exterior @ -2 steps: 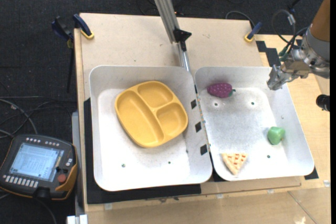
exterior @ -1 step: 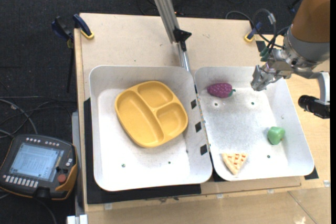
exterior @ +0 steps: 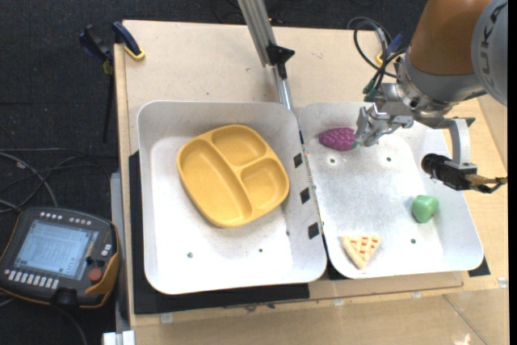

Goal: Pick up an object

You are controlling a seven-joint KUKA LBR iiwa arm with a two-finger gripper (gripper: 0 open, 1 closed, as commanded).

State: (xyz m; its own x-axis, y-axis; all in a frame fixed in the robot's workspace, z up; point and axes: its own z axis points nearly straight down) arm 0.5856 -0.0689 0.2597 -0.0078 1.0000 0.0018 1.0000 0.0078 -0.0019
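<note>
Nearest the camera lies a waffle wedge (exterior: pixel 360 249) in the right bin (exterior: pixel 452 254), a green toy (exterior: pixel 424 208) farther right. At the far left of that bin, the gripper (exterior: pixel 368 131) hangs just beside a purple grape cluster (exterior: pixel 338 139); its opening cannot be judged. Centring over the cluster before descending would likely help.

1. A single camera sits high above the bench (exterior: pixel 202 52), looking down at a slant toward its far edge.
2. It stands far enough back to take in both white bins, the left bin (exterior: pixel 161 254) and the right bin (exterior: pixel 452 246), whole.
3. Dark floor (exterior: pixel 56 133) shows past the bench's left and far edges.
4. The arm (exterior: pixel 456 20) enters from the right.
</note>
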